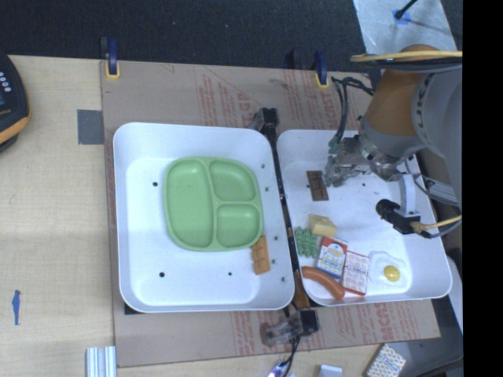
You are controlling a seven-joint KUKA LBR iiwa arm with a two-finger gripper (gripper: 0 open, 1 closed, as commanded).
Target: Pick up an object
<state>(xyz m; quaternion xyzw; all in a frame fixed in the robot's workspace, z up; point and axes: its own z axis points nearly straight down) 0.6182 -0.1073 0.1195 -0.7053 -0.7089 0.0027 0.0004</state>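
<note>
My gripper (337, 173) hangs low over the back of the right bin (424, 285), just right of a small brown bar (317, 184) that lies on the bin floor. Nothing shows between the gripper and the floor. Toward the bin's front lie a pale yellow cheese wedge (321, 225), a green leafy piece (305, 243), a red and white carton (332, 258), a white packet (357, 272), a red sausage (323, 283) and a fried egg (391, 273).
The left bin (141, 289) holds a green divided plate (212, 203) and a tan cracker (260, 255) by its right wall. The arm's grey body (413, 104) covers the right bin's back right corner. A dark device (9, 96) sits at the far left.
</note>
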